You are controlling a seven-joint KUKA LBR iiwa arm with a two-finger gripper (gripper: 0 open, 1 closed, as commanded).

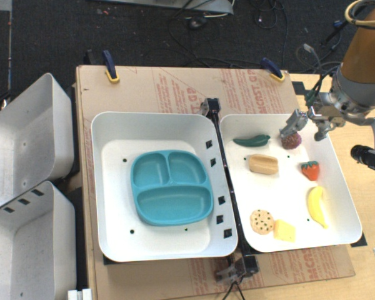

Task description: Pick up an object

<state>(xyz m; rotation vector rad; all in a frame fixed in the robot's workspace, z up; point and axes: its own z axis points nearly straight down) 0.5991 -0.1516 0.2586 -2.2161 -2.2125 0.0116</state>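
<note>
The right bin [344, 186] holds several toy foods: a dark red berry-like ball [291, 140], a green pod [251, 140], a bread roll [263, 164], a strawberry [310, 170], a banana [317, 207], a cookie [261, 221] and a yellow cheese wedge [284, 230]. My gripper [308, 125] hangs over the bin's far right corner, open, with nothing between its fingers. Its left finger [293, 123] is just above the dark red ball; whether it touches the ball is unclear.
The left bin [106, 186] carries a blue divided plate [172, 187]. Both bins rest on a cardboard sheet [175, 83] held by clamps. White containers [25, 149] stand at the far left. The arm's orange band [364, 49] rises at the upper right.
</note>
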